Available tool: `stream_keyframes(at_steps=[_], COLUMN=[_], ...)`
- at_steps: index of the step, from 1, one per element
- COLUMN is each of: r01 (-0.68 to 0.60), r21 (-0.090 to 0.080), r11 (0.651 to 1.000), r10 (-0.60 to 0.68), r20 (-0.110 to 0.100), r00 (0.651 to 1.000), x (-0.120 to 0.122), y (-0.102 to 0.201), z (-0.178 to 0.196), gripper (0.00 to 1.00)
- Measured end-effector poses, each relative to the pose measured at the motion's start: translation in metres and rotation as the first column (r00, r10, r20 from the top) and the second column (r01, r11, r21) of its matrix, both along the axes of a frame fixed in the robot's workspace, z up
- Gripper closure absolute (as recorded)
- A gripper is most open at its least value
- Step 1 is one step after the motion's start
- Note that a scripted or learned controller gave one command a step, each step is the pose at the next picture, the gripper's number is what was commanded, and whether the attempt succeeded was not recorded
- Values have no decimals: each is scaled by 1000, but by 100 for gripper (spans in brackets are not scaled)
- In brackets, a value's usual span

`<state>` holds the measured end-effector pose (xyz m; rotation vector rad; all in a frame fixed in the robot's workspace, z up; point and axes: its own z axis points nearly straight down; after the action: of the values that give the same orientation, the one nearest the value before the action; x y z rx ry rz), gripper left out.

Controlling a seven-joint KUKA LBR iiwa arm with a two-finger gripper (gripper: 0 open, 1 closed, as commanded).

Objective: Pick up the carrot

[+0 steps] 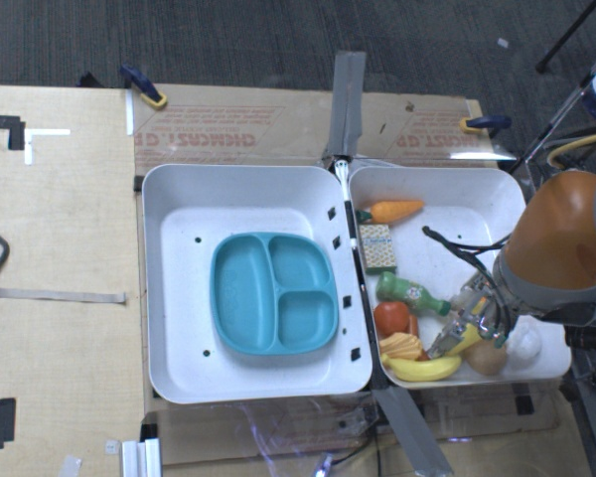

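From the overhead camera, the carrot [395,210] lies at the far end of the right bin [497,185], close to the divider between the two bins, its green top pointing left. Just nearer than it sits a small printed box [377,247], then a green bottle [412,294], a tomato [391,318] and a banana [424,367] along the near wall.

The gripper [466,326] is down at the near end of that bin, low over the banana and the crowd of food there, well apart from the carrot. Its fingers are lost in clutter and cabling, so I cannot tell how far apart they stand, and nothing can be seen held between them.

The left bin [169,266] carries a teal divided plate [275,293].

The risk, as I judge it, is a grab at the wrong thing: the gripper is beside the banana and tomato, not the target, and a closing there would lift or shove those. Reaching the carrot means crossing over the bottle and box, which could be knocked. The carrot also lies tight to the bin's corner, leaving little room for a finger on the wall side.

Mirrored red lettering shows on the cardboard [238,127] under the bins on the bench [50,217]; it is too faint to read with confidence.
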<state>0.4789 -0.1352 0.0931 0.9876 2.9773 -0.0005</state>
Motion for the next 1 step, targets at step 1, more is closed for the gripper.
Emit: stream_keyframes(at_steps=[1], r01=[97], r21=[2], r11=[995], r10=[-97], r20=[0], r00=[995], x=[58], y=[114], z=[99], gripper=[0])
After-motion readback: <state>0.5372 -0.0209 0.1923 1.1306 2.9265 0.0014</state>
